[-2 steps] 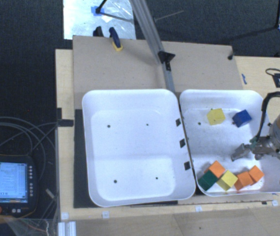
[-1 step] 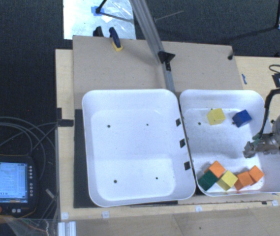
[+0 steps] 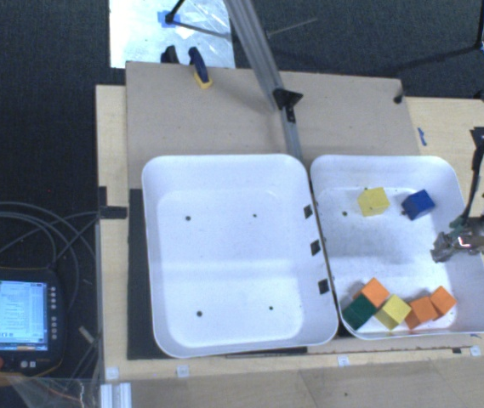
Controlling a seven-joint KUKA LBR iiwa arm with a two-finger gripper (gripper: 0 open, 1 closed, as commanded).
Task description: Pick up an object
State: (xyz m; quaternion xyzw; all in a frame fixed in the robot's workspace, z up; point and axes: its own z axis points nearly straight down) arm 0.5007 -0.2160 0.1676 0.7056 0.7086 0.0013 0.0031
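A: Bins, quick. The left bin (image 3: 224, 253) sits well to the left of the claw (image 3: 446, 246), just bare white floor with a few dark dots. The right bin (image 3: 344, 228) has all the blocks.

B: Count?

A: Seven cubes. Yellow block (image 3: 373, 201) up and to the left of the claw, blue block (image 3: 418, 203) just above-left of it, nearer. Those two are close to each other but apart. Then a cluster below-left of the claw along the bin's near wall: orange block (image 3: 375, 292), green block (image 3: 359, 313), a second yellow block (image 3: 392, 312), and two more orange blocks (image 3: 431, 306) packed together at the right end, almost straight below the claw.

B: Arm?

A: Comes in from the right, mostly cut off by the edge. Claw hangs over the right bin's right side, by the wall, tip pointing left into the bin. Nothing between the fingers as far as I see.

B: Spread or closed?

A: Cannot tell, too small and blurred.

B: Block orientation?

A: Cubes, so no long axis. Blue one is turned corner-on toward the claw, yellow one slightly rotated, cluster ones tilted against each other.

B: Anything else?

A: Teach pendant (image 3: 16, 320) far left, on the floor.
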